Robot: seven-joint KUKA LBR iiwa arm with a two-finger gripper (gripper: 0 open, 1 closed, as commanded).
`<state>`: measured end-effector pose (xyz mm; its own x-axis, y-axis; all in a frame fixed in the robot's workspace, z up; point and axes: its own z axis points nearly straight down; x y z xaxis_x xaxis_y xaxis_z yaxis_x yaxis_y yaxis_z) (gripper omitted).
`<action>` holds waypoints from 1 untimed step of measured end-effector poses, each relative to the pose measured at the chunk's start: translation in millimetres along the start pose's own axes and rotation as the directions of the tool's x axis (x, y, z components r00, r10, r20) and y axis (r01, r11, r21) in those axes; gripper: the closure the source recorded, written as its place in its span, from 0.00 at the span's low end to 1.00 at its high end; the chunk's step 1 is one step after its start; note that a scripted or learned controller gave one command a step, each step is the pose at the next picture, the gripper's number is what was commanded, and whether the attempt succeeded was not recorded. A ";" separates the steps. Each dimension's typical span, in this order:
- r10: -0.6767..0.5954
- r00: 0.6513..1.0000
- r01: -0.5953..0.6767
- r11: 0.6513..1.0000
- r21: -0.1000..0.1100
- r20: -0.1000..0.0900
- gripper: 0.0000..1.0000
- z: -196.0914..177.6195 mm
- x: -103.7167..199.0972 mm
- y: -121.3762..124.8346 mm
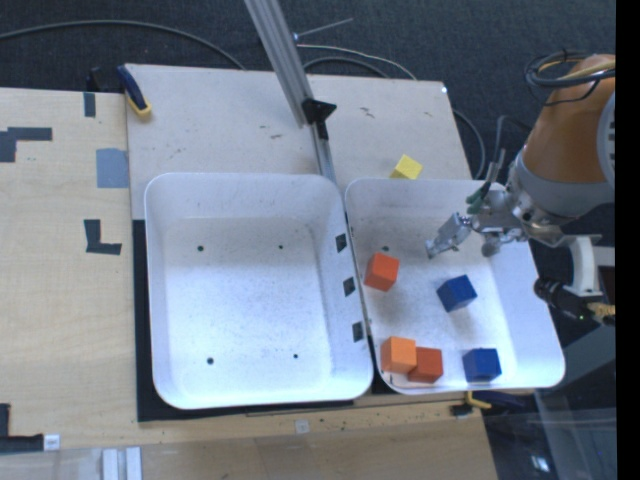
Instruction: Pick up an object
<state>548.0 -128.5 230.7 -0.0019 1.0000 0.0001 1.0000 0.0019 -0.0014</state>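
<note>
The right bin [520, 298] holds several cubes. An orange one [381, 271] lies near its left wall and a blue one [456, 293] sits mid-bin. Along the front edge are an orange cube [400, 353] touching a red-orange cube [427, 364], and another blue cube [482, 364]. My gripper [465, 246] hovers over the upper middle of this bin, just above and behind the mid-bin blue cube. Its fingers are spread open with nothing between them.
The left bin [160, 268] lies beside the right one. A yellow cube [407, 167] rests on the bench just behind the right bin. A slanted metal rail [285, 58] crosses above the bins' shared corner. Cables run along the dark floor behind.
</note>
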 end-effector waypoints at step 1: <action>0.004 1.000 -0.004 1.000 0.004 0.001 0.00 142.6 -52.4 -27.4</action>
<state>520.4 -180.9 88.2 0.0024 1.0000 -0.0011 1.0000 -0.0024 -0.0058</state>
